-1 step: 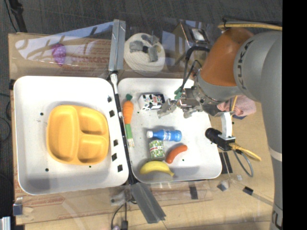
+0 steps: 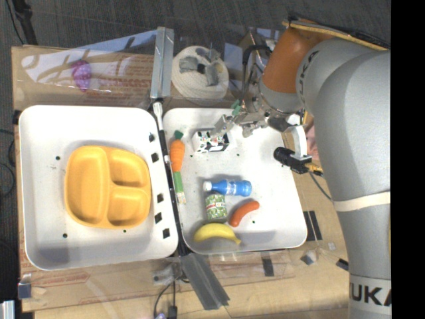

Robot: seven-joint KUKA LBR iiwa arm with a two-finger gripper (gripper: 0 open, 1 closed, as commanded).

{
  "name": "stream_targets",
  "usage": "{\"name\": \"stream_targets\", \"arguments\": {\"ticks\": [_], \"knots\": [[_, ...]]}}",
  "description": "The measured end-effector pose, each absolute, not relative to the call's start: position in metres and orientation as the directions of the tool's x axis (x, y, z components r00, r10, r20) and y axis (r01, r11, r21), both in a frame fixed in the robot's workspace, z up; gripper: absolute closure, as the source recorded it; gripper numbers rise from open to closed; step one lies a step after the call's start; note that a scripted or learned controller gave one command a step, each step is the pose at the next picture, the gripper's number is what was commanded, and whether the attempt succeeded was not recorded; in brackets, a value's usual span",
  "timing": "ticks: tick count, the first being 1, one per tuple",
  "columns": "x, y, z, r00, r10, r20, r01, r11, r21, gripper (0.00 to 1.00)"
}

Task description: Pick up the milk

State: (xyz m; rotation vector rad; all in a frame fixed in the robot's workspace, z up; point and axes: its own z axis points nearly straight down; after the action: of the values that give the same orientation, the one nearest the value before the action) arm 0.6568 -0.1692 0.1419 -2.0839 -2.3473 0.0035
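The milk point(image 2: 211, 140) is a small white carton with black cow patches, lying in the back part of the right bin point(image 2: 285, 205). My gripper point(image 2: 236, 125) hangs just to the carton's upper right, close to its top edge. Its fingers point(image 2: 225, 120) stand apart and open, and nothing shows between them. The carton rests on the bin floor, free of the gripper. The grey arm with its orange band point(image 2: 285, 65) comes in from the right and covers the bin's back right corner.
The right bin also holds a carrot point(image 2: 176, 155) by its left wall, a blue bottle point(image 2: 229, 187), a green can point(image 2: 215, 207), a red sausage point(image 2: 244, 211) and a banana point(image 2: 215, 232). A yellow divided tray point(image 2: 106, 185) lies in the left bin point(image 2: 40, 131). A white roll point(image 2: 199, 72) sits behind the bins.
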Motion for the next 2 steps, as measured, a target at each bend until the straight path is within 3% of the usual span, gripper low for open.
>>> {"name": "stream_targets", "arguments": {"ticks": [1, 2], "knots": [[0.665, -0.148, 0.11, -0.148, 0.989, -0.01, 0.989, 0.149, 0.024, 0.0], [0.661, -0.122, 0.111, -0.243, 0.97, -0.015, 0.97, 0.243, 0.03, 0.0]]}}
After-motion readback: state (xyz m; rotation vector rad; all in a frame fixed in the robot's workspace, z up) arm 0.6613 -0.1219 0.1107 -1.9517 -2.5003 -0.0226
